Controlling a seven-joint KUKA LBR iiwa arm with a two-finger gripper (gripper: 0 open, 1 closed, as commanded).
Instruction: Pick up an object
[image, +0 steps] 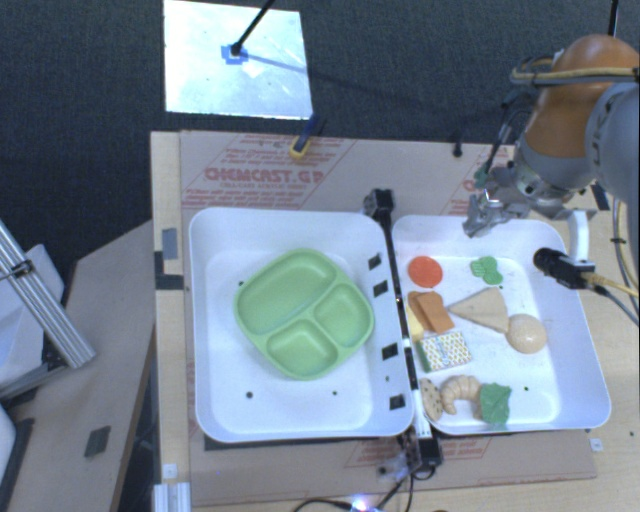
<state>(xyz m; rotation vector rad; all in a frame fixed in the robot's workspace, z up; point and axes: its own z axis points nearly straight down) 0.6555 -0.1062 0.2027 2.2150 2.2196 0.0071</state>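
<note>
Camera view: round red-orange disc (425, 271)

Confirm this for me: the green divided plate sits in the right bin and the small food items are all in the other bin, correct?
Not quite. The camera view shows the green divided plate in the left bin, not the right. The small food items, such as the orange disc and croissant, are in the other bin, the right bin.
</note>
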